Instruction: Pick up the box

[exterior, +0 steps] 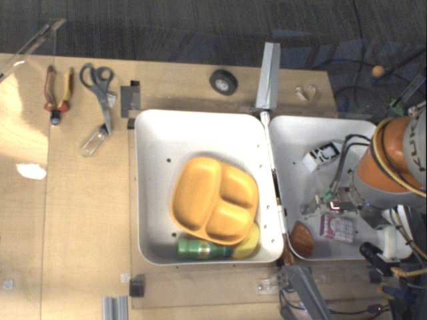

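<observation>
On the worktop (73, 245) to the left of the left bin (150, 179), pliers (57, 93) and scissors (100, 92) are laid out, and a roll of tape (223, 81) is seen just behind that bin's far rim. Inside the left bin a yellow divided tray (215, 199) is tilted over a green can (200, 249) and a yellow rounded item (248, 243), both pressed toward the near wall.

To the right of the left bin, in the right bin (293, 139), a brown rounded object (302, 240) rests in the near-left corner. Just to the right of it the box (337, 227) is found, small, flat and pale with purple print, lying on the bin floor with its long axis roughly parallel to the near wall. A small white and black item (323, 154) is placed toward the far side of the same bin.

The gripper (337, 204) is held just above the box, slightly toward the bin's far side, beneath the orange band of the arm (393, 159). The state of the jaws cannot be told, since they are masked by cables and the wrist. A short descent toward the near wall is judged to be what is needed.
</observation>
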`<state>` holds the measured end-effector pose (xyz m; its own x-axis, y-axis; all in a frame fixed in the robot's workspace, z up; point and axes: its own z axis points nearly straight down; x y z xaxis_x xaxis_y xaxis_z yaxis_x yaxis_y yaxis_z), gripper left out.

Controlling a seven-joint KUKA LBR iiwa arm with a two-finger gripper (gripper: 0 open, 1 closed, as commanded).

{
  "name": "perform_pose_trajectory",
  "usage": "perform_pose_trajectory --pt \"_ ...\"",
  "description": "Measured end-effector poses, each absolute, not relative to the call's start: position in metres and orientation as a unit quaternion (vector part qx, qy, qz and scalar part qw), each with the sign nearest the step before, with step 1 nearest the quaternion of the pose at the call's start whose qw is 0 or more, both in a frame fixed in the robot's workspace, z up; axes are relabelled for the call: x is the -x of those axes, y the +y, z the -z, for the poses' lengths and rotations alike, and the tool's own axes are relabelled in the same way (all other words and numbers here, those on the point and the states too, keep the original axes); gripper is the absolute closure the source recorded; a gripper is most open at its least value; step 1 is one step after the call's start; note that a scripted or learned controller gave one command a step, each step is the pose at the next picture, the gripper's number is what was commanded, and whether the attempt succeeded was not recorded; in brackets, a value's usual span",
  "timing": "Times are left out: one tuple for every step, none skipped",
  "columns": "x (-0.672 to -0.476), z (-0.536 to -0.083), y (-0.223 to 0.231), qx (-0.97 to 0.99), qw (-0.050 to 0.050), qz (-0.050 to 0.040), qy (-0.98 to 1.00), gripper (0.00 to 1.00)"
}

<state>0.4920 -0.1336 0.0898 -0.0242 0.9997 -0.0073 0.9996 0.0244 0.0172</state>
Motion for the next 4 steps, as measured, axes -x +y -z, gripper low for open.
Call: perform_pose_trajectory --pt "-0.515 -0.090 -0.116 -0.687 0.008 -0.0037 0.726 0.00" --pt "-0.493 -0.090 -0.146 -0.635 0.008 -0.0046 0.773 0.00" --pt "-0.493 -0.090 -0.150 -0.633 0.007 -0.0050 0.774 0.00" --pt "-0.493 -0.090 -0.131 -0.635 0.010 -0.0035 0.772 0.00"
